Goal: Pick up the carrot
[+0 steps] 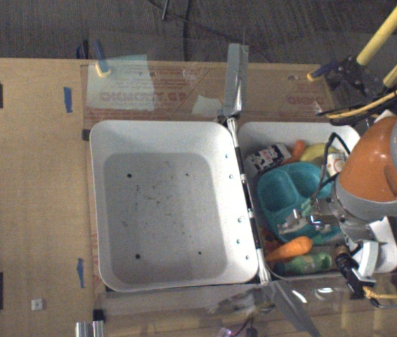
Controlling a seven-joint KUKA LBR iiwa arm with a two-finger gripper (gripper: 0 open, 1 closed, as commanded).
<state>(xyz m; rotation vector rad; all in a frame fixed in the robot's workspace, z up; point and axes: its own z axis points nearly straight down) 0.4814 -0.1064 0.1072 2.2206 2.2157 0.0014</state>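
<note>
A: Report the layout, largest item first.

B: The desk [29, 209] is a tan surface spanning the view. Two shallow white bins sit on it side by side. The left bin [114, 140] occupies the centre. The right bin [254, 129] lies at 3 o'clock from it, touching along a shared edge.

A: Arm position?

B: The arm [375, 170], grey with an orange band, enters from 3 o'clock and stands over the right bin. The claw [303, 220] sits at its 9 o'clock end, above a teal tray [286, 192].

A: Claw state?

B: Cannot tell. The metal parts are too small and cluttered to read.

A: Locate the carrot.

B: The carrot [289, 248] lies in the right bin, near its 6 o'clock wall, at 6 o'clock from the claw. It lies nearly level, thick end toward 3 o'clock. Nothing grips it.

A: Adjacent items?

B: A green object [309, 262] lies just beside the carrot at 5 o'clock. A black-and-white packet [267, 157] lies at 12 o'clock of the tray. A yellow item [313, 152] sits at 3 o'clock of that packet.
</note>
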